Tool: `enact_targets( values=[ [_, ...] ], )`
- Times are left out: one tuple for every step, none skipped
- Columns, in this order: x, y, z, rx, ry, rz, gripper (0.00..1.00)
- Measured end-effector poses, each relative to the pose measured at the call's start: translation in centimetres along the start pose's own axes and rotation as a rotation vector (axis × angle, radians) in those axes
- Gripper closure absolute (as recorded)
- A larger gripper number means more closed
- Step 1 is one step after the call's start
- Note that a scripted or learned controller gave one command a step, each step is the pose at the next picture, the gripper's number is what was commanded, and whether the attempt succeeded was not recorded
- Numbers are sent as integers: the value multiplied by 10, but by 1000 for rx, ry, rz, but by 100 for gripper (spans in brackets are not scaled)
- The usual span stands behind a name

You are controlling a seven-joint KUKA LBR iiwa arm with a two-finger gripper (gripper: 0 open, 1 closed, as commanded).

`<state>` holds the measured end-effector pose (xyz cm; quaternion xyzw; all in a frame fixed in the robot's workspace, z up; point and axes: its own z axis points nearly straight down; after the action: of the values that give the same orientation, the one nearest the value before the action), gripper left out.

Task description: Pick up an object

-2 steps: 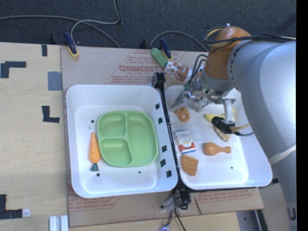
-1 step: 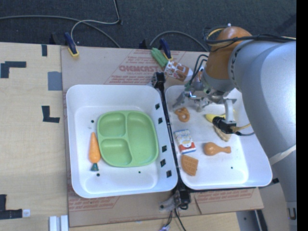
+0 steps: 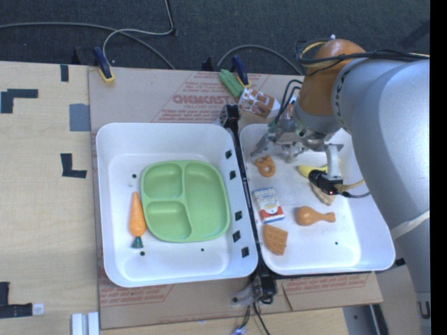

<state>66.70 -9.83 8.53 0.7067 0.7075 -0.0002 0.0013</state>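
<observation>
My gripper (image 3: 279, 144) hangs over the back left part of the right bin (image 3: 363, 253), below the grey wrist and its orange band. Just beneath and in front of it lies a small brown pretzel-like toy (image 3: 264, 165). A yellow banana (image 3: 309, 171) lies to its right, partly under the gripper's body. Further forward in the same bin are a white and red carton (image 3: 267, 204), a tan drumstick (image 3: 313, 217) and an orange waffle-like piece (image 3: 275, 239). Nothing shows held in the gripper.
The left bin (image 3: 112, 145) holds a green divided plate (image 3: 185, 201) and an orange carrot (image 3: 137, 217). A snack packet (image 3: 257, 103) and a green object (image 3: 230, 82) lie at the back by the divider. Cables run behind the bins.
</observation>
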Motion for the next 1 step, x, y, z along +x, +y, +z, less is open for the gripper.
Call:
enact_targets(
  values=[
    [3, 1, 0, 1, 0, 0, 0]
  ],
)
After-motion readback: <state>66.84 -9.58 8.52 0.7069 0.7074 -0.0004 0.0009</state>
